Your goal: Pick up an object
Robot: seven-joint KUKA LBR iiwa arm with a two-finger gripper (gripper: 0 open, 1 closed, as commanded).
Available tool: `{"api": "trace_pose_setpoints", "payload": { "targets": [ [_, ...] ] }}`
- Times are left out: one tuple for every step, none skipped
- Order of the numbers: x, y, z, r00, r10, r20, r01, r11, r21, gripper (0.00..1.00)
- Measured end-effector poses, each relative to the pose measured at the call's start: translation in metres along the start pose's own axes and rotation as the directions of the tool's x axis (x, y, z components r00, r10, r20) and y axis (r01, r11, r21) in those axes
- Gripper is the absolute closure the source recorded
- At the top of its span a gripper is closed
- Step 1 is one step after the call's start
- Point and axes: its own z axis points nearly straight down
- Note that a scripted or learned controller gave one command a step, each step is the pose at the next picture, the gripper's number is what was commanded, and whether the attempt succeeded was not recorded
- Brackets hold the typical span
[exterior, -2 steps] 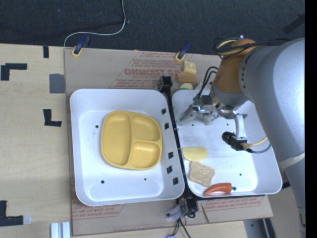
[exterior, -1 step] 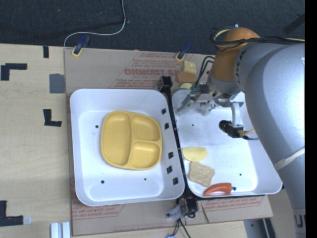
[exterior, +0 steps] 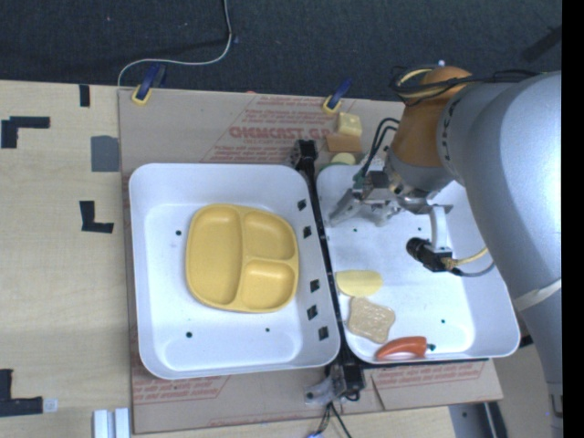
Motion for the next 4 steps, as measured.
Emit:
{"api": "trace_pose_setpoints", "payload": {
  "targets": [
    [0.005, 0.024, -0.006, 1.000, -0.002, -0.001, 0.002, 1.000, -0.002, 0.00],
    [0.003, -0.018, 0.000, 1.000, 0.000, 0.000, 0.000, 1.000, -0.001, 0.00],
    [0.005, 0.018, 0.000, 1.000, -0.002, -0.001, 0.002, 1.000, -0.002, 0.00],
    [0.003, -0.012, 0.000, 1.000, 0.000, 0.000, 0.000, 1.000, -0.001, 0.00]
  ]
}}
